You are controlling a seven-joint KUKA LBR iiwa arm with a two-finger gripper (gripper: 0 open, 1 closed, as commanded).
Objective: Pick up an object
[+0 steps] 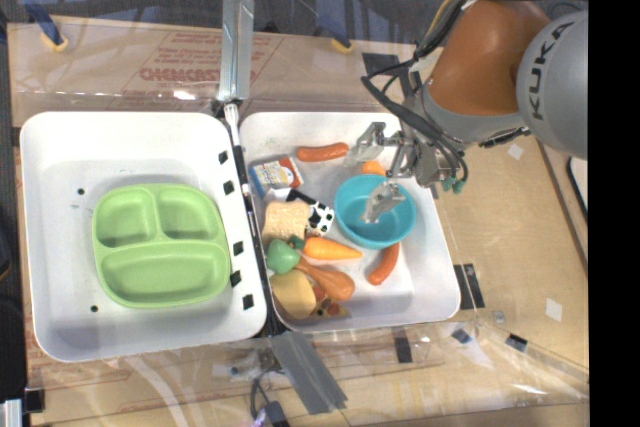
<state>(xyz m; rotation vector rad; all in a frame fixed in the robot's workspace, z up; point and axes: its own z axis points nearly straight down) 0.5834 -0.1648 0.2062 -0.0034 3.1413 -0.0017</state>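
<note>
Fingers of the two-finger gripper (383, 200) reach down into the round blue plastic bowl (374, 212), but glare and the metal linkage above blur them, so whether they are spread or closed cannot be told, and nothing is visibly clamped between them. Above them the grey arm with its orange band (490, 55) is cut off by the right edge. The left white bin (50, 165) carries a green divided plastic tray (160, 245) at its middle. The right white bin (430, 265) holds the bowl toward its right wall. A long toy sausage (322, 153) lies near the far rim, and a second reddish sausage (383, 264) sits just beside the bowl's near edge. An orange toy carrot (330, 249) lies left of the bowl, with a tan cracker-like block (284, 221) and a small blue-and-white carton (275, 176) by the left wall. At the near left corner a green, yellow and orange heap (300, 285) overlaps too much to separate. A small black-and-white piece (320, 216) is too small to identify.
</note>
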